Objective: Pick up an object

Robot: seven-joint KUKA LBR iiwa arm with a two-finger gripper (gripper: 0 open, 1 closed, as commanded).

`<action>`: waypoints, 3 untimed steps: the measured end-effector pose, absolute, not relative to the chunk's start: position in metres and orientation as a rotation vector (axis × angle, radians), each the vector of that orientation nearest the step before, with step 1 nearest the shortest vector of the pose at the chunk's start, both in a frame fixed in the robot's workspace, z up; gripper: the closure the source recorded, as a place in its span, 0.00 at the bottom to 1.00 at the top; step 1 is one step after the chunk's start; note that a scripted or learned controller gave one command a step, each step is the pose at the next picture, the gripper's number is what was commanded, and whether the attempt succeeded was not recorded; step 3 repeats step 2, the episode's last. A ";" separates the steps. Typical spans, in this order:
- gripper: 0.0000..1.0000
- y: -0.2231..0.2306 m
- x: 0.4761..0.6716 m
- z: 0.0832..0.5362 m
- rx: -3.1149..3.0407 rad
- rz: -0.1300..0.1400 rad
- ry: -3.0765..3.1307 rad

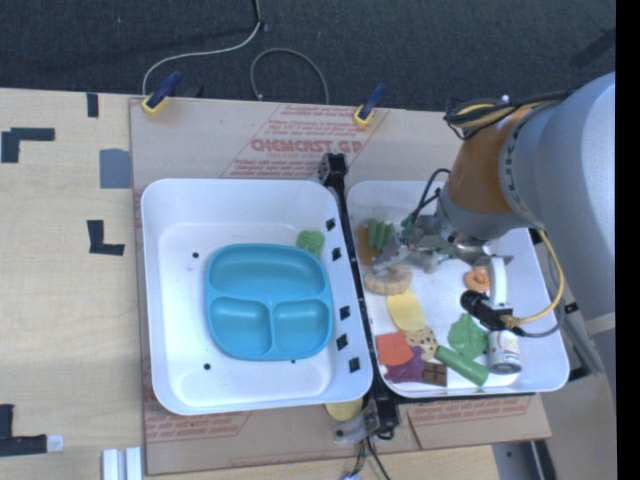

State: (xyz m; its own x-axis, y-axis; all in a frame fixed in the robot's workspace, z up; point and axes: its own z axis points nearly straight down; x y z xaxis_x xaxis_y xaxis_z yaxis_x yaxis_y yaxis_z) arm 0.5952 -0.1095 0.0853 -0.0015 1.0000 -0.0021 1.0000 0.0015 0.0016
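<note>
The scene is placed here against the right bin (pixel 556 366), which holds all the likely targets. Along its near wall a purple piece (pixel 405 370), a red block (pixel 392 348), a green wedge (pixel 466 334) and a small bottle (pixel 505 349) are seen packed close, several of them touching. Further in, a yellow slice (pixel 405 312) lies near the bin's middle, with a pale round disc (pixel 387 280) just beyond it. Toward the far wall, the gripper (pixel 415 249) is seen low over a green ribbed piece (pixel 379 235) and the disc; whether anything is clamped cannot be told. A miss is judged likely, since two pieces could be caught or nudged together. To the left of the right bin, a blue tray (pixel 268 301) is seen in the other bin.
</note>
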 end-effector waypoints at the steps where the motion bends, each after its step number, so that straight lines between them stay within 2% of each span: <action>1: 0.00 -0.097 0.644 0.086 2.216 0.003 2.222; 2: 1.00 -0.098 0.642 0.096 2.217 0.001 2.221; 3: 1.00 -0.098 0.642 0.096 2.217 0.001 2.221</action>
